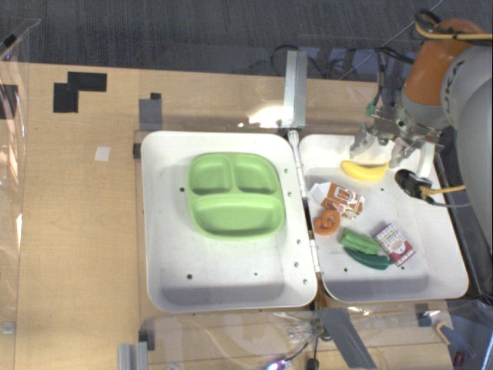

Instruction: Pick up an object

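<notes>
Nearest the camera, in the right bin (439, 280), a green cucumber-like vegetable (363, 250) lies just beside a small pink-and-white packet (394, 242). Farther back sit an orange ring-shaped piece (326, 222) and a red-and-white snack packet (341, 200), touching or nearly so. A yellow banana (363, 171) lies near the bin's far edge. Just above it hangs the gripper (380, 149), its fingers spread apart, one on each side of the banana's far side; whether they touch it is hard to tell, and nothing sits between them. A green divided plate (233, 193) rests in the left bin (166, 230)
</notes>
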